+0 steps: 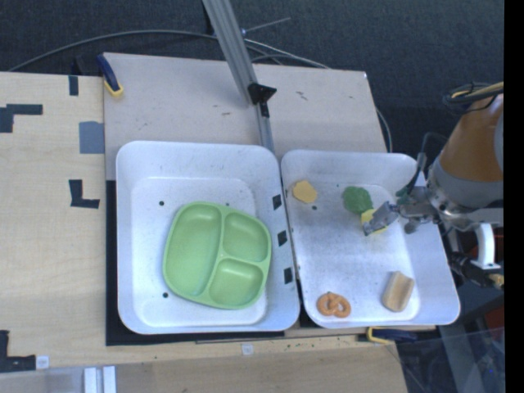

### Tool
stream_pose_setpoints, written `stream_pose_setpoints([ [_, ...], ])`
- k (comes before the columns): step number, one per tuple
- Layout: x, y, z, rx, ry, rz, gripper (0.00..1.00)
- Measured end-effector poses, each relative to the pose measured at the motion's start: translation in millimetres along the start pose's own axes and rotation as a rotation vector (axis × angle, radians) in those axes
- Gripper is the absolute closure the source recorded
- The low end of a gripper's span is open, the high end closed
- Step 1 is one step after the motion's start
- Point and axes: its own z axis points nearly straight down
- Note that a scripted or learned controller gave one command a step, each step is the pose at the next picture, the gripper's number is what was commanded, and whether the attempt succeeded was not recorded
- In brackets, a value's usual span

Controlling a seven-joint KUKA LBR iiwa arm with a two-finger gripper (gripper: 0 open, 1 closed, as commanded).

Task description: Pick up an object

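Note:
In the right bin [426, 244], my gripper [379, 220] reaches in from the right, low over the bin floor near its upper middle. A green lumpy object [356, 198] lies just up and left of the gripper tip, very close to it. A small yellow patch [368, 215] shows at the gripper tip, and I cannot make out what it is. Further left, a yellow piece [304, 191] rests near the bin's left wall. At the front of the bin lie a brown pretzel [333, 304] and a tan bread piece [398, 291].
The left bin [135, 219] holds a green divided plate [218, 255]. A metal pole [237, 47] slants across the bench behind the bins. The arm's orange band [475, 150] sits at the right edge above the right bin's wall.

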Motion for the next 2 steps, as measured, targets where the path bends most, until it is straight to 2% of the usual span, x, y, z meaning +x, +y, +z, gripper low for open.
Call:
stream_pose_setpoints([
  [1,10.0,2.1,58.9,0.000,0.000,-0.001,0.00],
  [2,10.2,2.4,68.5,-0.007,-0.003,-0.001,0.00],
])
